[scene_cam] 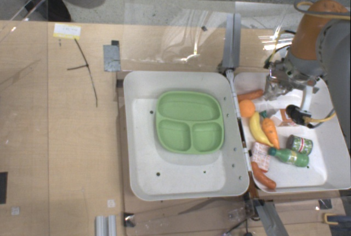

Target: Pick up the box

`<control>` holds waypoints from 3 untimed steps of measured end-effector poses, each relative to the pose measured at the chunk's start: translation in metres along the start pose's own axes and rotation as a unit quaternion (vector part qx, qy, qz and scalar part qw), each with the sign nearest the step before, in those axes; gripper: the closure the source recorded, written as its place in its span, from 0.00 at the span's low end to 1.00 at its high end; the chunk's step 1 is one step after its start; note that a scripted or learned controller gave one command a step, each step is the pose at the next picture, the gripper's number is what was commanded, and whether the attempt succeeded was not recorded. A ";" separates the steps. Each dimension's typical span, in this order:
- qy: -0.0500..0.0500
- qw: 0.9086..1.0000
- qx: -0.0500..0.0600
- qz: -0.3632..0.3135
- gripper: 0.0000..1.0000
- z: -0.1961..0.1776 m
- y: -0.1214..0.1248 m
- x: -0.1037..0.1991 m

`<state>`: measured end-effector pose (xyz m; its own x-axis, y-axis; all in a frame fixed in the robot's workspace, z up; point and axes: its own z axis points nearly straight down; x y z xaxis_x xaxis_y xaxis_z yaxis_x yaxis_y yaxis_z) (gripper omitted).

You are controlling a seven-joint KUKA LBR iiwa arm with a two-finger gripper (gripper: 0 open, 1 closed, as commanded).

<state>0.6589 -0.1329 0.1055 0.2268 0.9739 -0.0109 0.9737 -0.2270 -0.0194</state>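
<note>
White-and-red, lying flat at 7 o'clock in the right bin (324,173): the box (260,156), just below a banana (256,127), long axis running roughly 11 to 5 o'clock, with no telling which end leads. Cannot tell whether the gripper (272,92), hanging near the bin's 12 o'clock, is clenched or released. Best to travel toward 6 o'clock, square the wrist across the box's short width and descend straight, clear of the green bottle (289,157) at its 3 o'clock.
</note>
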 end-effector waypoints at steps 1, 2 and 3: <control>0.000 1.000 0.000 -0.001 0.00 0.000 0.000 0.000; 0.005 1.000 -0.013 -0.018 0.00 0.012 0.007 -0.002; 0.003 0.996 -0.014 -0.084 0.00 -0.062 -0.034 -0.079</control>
<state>0.6093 -0.2013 0.1692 0.0597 0.9982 -0.0030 0.9982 -0.0597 0.0084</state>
